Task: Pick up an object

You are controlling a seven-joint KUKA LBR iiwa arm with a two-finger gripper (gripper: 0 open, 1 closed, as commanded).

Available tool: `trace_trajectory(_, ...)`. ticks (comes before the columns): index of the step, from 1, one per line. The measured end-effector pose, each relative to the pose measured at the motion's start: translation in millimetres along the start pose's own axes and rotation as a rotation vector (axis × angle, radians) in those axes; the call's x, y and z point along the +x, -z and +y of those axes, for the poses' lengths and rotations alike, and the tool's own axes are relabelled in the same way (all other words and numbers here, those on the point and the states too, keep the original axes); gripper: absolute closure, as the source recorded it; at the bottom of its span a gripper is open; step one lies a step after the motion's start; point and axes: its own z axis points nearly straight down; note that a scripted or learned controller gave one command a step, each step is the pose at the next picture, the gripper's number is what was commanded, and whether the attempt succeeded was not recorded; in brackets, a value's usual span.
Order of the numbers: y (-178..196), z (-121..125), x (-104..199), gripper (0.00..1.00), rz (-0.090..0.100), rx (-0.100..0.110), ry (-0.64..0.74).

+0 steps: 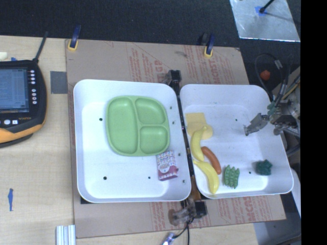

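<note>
Two white bins on the bench (46,188). Left bin (89,182): one green divided plate (137,125); one small packet (167,166) near the front right corner, print too small to read. Right bin (240,98): one banana (203,160), one yellow slab (195,120) touching its upper end, one sausage (211,158) against the banana, one green studded piece (231,176), one dark green piece (263,167). Gripper (254,125) at the right bin's right side, above bare floor, holding nothing; cannot tell its spread. One pendant (18,101) at left, screen text unreadable.

White bins (89,137) hold a pale green plate (137,125), yellow banana (200,154), and orange-red sausage (211,158).
</note>
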Motion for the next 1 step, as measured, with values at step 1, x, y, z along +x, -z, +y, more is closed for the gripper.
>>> trace_trajectory(1,-74.1,-8.4,43.5,0.0,0.0,0.002,0.002)
